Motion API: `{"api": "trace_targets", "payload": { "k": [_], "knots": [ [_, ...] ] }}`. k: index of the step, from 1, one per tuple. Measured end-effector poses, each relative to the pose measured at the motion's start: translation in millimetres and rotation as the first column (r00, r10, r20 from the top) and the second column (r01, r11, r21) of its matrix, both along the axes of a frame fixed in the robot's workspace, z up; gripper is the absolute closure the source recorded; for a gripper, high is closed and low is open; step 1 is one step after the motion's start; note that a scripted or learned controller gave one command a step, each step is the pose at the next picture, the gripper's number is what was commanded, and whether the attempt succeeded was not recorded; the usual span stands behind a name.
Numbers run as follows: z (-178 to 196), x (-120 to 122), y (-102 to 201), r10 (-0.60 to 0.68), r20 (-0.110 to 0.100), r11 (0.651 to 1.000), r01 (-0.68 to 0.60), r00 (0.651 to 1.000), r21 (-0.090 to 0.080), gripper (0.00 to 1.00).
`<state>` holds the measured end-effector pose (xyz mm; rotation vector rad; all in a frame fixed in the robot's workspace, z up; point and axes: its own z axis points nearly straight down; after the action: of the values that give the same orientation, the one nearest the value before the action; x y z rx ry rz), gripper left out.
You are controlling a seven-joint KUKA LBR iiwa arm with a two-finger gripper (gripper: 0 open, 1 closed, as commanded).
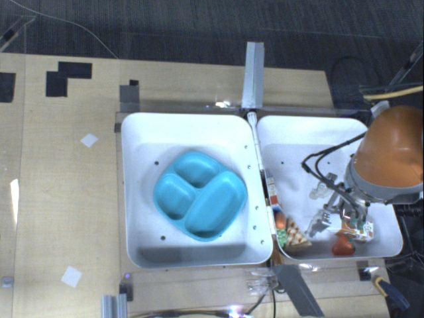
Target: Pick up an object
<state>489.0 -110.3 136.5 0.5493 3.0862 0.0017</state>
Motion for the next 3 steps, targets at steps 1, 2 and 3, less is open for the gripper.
{"api": "trace_targets", "payload": {
  "k": [1,2,3],
  "knots": [
    [-45,0,-72,0.275,0.000,0.962,-0.275,0.962,-0.003,0.00],
    [28,0,-68,0.246,0.002,0.969,-0.246,0.969,-0.004,0.00],
    [-46,2,-41,0.066,0.006,0.998,-0.066,0.998,-0.005,0.00]
  ]
}}
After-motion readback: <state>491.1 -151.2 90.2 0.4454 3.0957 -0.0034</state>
